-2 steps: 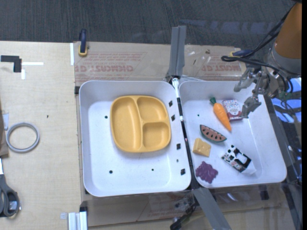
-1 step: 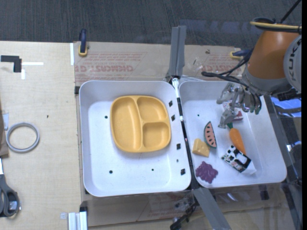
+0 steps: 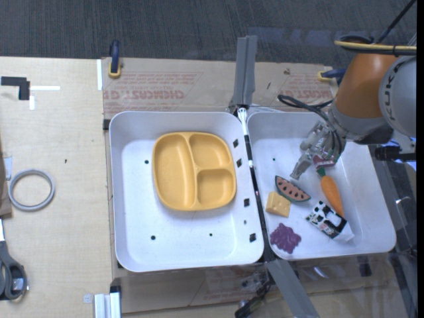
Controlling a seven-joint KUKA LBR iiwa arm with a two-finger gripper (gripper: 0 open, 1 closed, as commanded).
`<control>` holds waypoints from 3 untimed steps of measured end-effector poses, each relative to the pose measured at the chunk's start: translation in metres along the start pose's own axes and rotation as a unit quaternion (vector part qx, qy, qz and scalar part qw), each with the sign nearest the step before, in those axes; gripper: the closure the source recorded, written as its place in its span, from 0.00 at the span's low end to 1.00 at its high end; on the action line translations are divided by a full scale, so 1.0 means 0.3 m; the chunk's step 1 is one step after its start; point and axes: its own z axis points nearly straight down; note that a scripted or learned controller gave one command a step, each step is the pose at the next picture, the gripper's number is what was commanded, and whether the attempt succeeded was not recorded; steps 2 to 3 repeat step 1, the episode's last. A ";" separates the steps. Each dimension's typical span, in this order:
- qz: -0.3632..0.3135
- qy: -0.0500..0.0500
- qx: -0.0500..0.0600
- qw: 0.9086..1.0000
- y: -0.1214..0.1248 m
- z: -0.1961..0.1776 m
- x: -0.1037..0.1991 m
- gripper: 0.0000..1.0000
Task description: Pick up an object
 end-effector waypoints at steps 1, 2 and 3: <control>0.056 0.001 0.001 0.998 -0.080 0.003 0.306 0.00; 0.056 0.001 0.001 0.998 -0.080 0.003 0.306 0.00; 0.056 0.001 0.001 0.998 -0.080 0.003 0.306 0.00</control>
